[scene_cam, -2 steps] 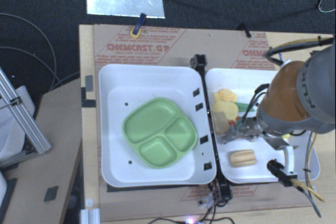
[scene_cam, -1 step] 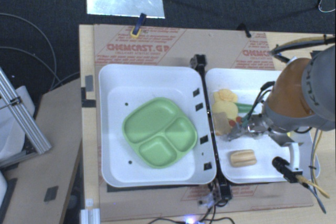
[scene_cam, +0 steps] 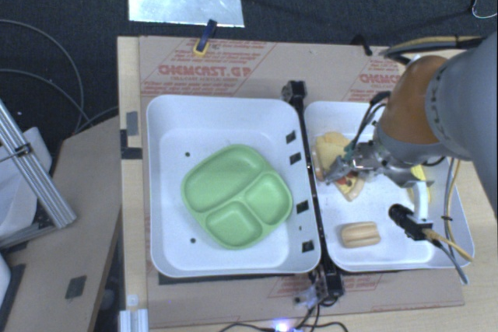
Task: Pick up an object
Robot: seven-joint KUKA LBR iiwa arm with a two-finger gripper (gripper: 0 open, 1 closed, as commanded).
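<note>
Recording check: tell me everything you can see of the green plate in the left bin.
The green plate is a pale green divided dish with rounded corners, plastic by its look. Raised ridges split it into three compartments: one large one on the side toward the bin's far left corner, and two smaller ones on the near right side. It lies flat, right side up, on the floor of the left bin, turned askew to the bin's walls and sitting near the middle, apart from the walls. Only the bin floor touches it.

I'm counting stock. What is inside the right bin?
A tan roll, a pale yellow item by the gripper, and a yellow piece partly under the arm. The arm covers the rest.
</note>
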